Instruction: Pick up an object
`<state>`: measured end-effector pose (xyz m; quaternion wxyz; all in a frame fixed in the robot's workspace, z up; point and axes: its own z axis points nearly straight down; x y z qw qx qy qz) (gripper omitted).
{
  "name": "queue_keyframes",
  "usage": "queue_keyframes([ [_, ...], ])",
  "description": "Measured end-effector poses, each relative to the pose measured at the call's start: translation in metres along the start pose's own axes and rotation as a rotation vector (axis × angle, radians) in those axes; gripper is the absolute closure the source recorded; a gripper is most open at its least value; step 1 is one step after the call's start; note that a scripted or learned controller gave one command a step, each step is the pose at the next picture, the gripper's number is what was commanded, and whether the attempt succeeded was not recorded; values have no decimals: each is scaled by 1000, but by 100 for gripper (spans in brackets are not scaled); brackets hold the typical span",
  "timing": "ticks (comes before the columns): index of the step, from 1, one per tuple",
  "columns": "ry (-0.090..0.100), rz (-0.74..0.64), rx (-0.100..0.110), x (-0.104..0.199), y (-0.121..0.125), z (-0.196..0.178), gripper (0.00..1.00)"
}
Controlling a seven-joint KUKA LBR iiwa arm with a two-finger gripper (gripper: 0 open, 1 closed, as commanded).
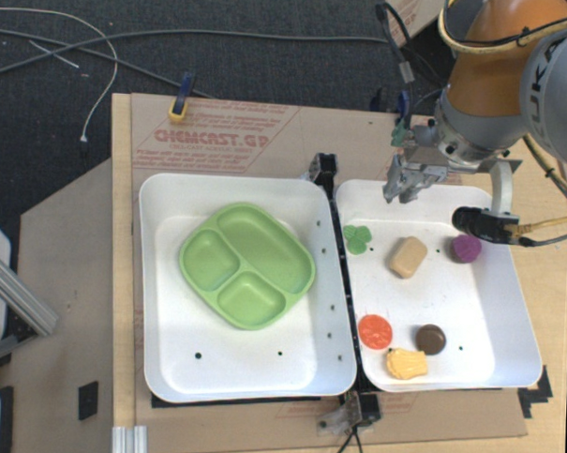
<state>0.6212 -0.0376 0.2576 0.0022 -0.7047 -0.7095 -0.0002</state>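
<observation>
Jaws above the right bin, nothing lifted.
Spread slightly and bare, at twelve o'clock from the tan block; descent and grasp remain.

Arm cut off by top and right edges; upper links out of frame. Gripper seen from above at slant, fingers dark and small, gap between them unreadable. Back rim of right bin partly hidden behind gripper and black fitting. Small green object too small to identify; shape unclear. Printed red lettering on cardboard sheet blurred, partly illegible. Grey metal bar cut off by left edge. Cables run off top-left edge.
</observation>
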Motion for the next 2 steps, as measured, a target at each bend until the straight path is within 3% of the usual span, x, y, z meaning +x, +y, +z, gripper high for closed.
queue_keyframes([
  [2, 0, 0, 2, 112, -33, 26, 100],
])
